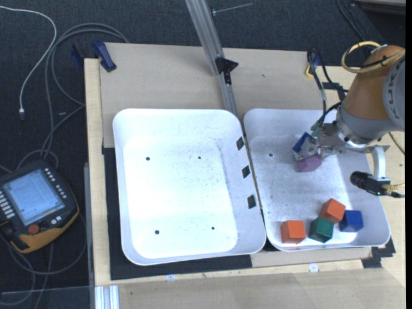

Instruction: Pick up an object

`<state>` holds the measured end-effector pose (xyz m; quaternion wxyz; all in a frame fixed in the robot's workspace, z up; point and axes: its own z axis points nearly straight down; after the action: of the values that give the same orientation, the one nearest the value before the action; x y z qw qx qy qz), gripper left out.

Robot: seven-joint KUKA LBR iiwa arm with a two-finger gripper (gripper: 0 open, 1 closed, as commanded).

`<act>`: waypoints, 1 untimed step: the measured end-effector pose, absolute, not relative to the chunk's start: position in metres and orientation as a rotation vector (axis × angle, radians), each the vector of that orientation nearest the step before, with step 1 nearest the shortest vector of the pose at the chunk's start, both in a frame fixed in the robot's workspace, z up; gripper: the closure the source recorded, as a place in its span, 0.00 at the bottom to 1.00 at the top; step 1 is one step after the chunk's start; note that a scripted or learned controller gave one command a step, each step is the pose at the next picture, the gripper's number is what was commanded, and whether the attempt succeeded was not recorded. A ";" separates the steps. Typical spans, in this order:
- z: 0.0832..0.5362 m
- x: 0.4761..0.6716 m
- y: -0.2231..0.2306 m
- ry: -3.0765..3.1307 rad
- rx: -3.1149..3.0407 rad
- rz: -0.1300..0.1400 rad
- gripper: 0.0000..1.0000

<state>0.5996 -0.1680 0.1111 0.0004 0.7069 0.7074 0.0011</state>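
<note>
In the right bin point(277, 192) a purple block point(309, 164) lies near the middle. My gripper point(311, 148) hangs directly over it, low in the bin, and covers the block's upper edge. Whether it touches or grips the block cannot be made out. Along the bin's front edge sit an orange block point(293, 230), a green block point(322, 229), a second orange block point(333, 209) and a blue block point(351, 220), all well clear of the gripper.
The left bin point(174, 185) stands beside the right one, and their rims meet along the middle. A slanted metal pole point(206, 31) rises behind the bins. A handheld control pendant point(32, 205) lies off the bench at left.
</note>
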 end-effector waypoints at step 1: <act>0.233 0.565 -0.113 2.223 2.212 0.009 1.00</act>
<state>0.5650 -0.1129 0.2332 0.0026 0.7053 0.7089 0.0029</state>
